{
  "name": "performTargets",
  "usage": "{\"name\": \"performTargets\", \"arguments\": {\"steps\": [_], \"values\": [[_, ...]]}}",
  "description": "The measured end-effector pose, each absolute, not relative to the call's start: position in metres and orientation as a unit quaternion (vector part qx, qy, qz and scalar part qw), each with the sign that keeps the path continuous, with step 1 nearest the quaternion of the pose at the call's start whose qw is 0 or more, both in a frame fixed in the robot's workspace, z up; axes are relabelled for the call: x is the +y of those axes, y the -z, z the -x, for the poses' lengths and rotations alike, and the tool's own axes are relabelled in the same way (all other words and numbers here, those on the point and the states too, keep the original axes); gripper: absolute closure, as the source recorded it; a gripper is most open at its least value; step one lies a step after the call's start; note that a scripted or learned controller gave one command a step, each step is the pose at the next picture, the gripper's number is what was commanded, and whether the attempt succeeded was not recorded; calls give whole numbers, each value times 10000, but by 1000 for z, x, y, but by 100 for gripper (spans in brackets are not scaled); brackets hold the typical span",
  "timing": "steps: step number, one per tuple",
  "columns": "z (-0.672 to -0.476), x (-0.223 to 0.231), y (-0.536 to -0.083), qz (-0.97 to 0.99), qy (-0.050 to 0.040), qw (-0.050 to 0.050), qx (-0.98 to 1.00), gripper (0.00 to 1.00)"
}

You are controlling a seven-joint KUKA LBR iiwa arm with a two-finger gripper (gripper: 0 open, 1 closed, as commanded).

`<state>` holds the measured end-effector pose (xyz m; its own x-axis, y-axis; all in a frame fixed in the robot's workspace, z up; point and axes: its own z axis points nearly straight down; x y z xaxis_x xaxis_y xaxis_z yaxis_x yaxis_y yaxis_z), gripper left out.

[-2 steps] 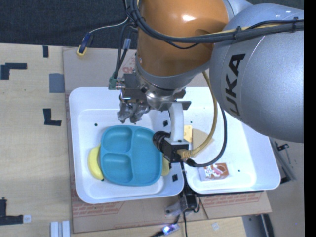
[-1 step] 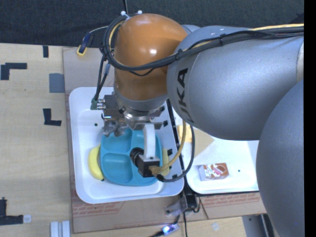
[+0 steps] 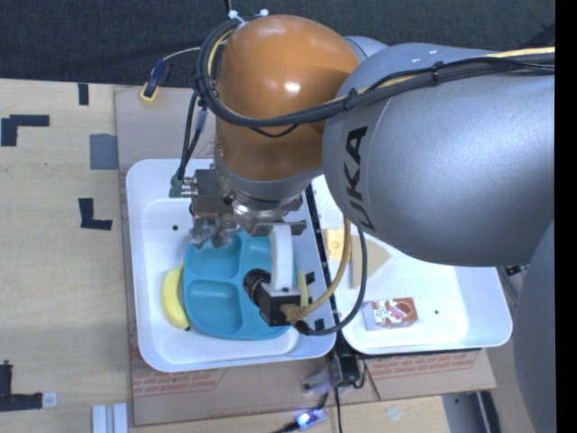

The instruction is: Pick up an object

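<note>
Blue tray (image 3: 221, 300), yellow banana (image 3: 172, 299)

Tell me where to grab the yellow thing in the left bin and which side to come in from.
Likely best: grip the yellow piece across its narrow width, near its middle, coming straight down from above. It lies flat and curved between the blue tray and the left bin's wall, so a sideways approach looks blocked. Set the gripper fingers at the two ends of that width; room beside the tray looks tight.

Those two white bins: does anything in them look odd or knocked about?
Nothing looks spilled or broken. In the left bin a blue compartment tray lies slightly askew, with a yellow object wedged beside its left edge. The right bin holds a small red and white packet. The gripper hangs over the tray's upper end.
</note>
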<state>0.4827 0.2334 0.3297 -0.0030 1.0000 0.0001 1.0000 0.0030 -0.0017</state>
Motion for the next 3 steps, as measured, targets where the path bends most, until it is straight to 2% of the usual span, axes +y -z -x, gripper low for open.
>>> {"name": "performTargets", "arguments": {"steps": [3], "values": [[-482,235,-356,7038,-46,28,-7104,100]]}}
